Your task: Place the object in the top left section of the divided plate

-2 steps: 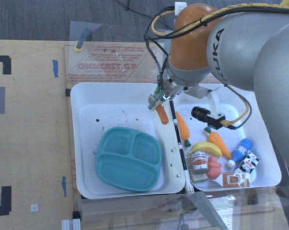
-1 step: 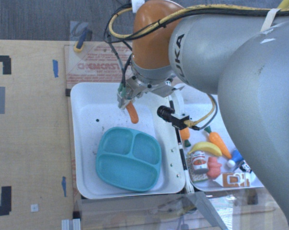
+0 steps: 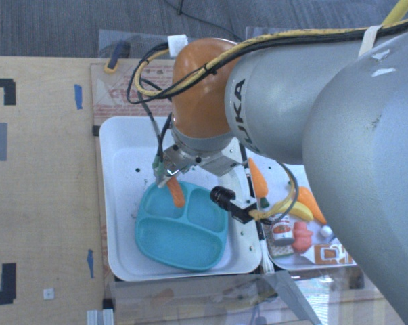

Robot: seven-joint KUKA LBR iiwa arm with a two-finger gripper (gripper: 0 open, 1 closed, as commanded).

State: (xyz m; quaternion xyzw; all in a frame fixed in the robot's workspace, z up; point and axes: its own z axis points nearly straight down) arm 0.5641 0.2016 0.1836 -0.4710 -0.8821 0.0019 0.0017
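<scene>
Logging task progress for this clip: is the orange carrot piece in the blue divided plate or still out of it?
Cannot tell. The carrot piece hangs tilted at the gripper, over the divided plate's upper ridge, not clearly resting in a section.

Arm (image 3: pixel 258 114) over bin (image 3: pixel 116 181); plate's (image 3: pixel 183 235) lower sections free

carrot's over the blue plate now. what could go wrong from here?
1. The carrot hangs from the tool right over the ridge between the divided plate's upper sections, so it may drop into the wrong one or straddle the divider.
2. It sits tilted, so it could roll on release.
</scene>
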